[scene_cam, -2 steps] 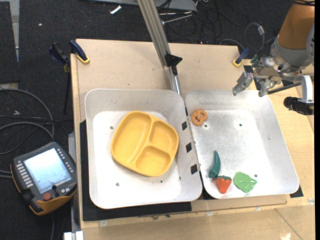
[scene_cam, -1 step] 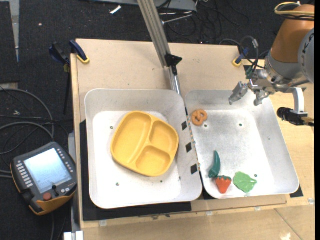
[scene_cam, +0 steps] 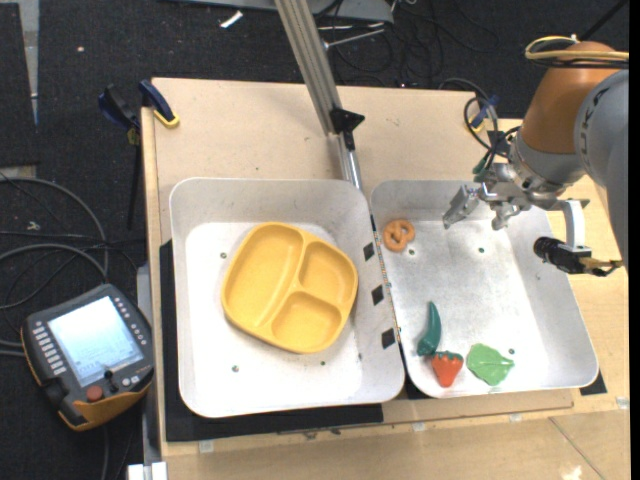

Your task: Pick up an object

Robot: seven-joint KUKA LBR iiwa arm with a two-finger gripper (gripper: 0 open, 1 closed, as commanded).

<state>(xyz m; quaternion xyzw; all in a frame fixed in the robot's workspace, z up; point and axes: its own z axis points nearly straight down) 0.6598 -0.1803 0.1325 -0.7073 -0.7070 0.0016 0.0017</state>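
Note:
My gripper hangs over the far part of the right bin, its two fingers spread apart with nothing between them. An orange pretzel lies to its left, near the bin's far left corner. Toward the bin's near edge lie a teal pepper, a red strawberry and a green leaf-shaped piece, all well below the gripper.
A yellow divided plate rests in the left bin. A slanted metal pole ends at the bins' shared far edge. A teach pendant sits on the floor at left.

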